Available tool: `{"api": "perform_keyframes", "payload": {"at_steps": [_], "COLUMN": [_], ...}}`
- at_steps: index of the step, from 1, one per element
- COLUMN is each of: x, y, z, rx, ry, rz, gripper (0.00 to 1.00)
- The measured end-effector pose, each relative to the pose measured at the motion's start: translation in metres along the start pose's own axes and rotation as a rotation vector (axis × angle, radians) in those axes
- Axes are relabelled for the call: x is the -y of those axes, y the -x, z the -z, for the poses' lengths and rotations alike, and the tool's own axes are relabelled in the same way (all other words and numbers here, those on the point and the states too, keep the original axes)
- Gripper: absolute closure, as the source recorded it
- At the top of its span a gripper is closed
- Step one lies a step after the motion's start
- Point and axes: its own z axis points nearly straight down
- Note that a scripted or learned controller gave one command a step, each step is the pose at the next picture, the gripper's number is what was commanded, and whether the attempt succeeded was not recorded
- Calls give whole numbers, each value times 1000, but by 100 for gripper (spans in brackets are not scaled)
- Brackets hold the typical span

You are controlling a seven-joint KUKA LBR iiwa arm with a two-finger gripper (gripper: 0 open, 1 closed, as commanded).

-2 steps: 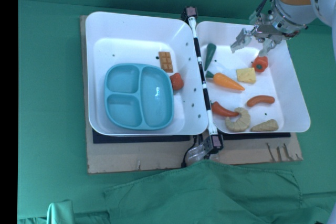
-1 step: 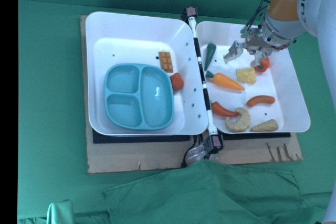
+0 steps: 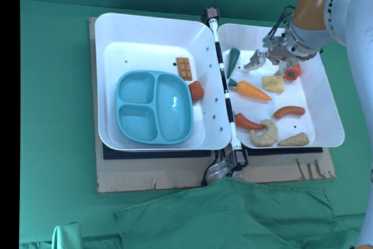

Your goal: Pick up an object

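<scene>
The right bin [image 3: 326,119] holds a loose scatter of toy food. A carrot [image 3: 252,90] lies near its middle, tip pointing toward 4 o'clock, with a yellow cheese wedge [image 3: 273,84] just beside it at 2 o'clock. A red tomato-like piece [image 3: 292,72] sits at 2 o'clock from the cheese, partly covered by the gripper [image 3: 260,59]. A dark green pepper [image 3: 233,60] lies at 11 o'clock from the carrot, close to the bin's left wall. Toward 5 o'clock a sausage [image 3: 289,111] rests with open white floor around it; a red chili [image 3: 249,122], a curled croissant [image 3: 265,133] and a bread piece [image 3: 294,139] crowd the near edge, the croissant touching the chili's end.

The gripper hangs over the upper middle of this bin, between the pepper and the tomato piece; I cannot tell whether its fingers are spread or pressed together, and nothing is seen between them. The grey arm [image 3: 344,3] enters from 2 o'clock.

The left bin [image 3: 151,29] has a blue divided plate [image 3: 154,107] filling its lower middle, a waffle square [image 3: 184,69] at the plate's 1 o'clock and a red piece [image 3: 196,90] touching the plate's right rim. Bare floor runs along that bin's top and left edges. A black-and-white striped bar [image 3: 224,87] lies along the seam between the bins.
</scene>
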Motion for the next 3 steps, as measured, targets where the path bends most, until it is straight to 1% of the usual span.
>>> {"api": "perform_keyframes", "payload": {"at_steps": [1, 2, 3], "x": [-3, -15, -15], "y": [2, 5, 13], "z": [17, 75, 141], "rx": [3, 0, 1], "ry": [13, 4, 5], "rz": [-3, 1, 1], "gripper": [100, 100, 100]}}
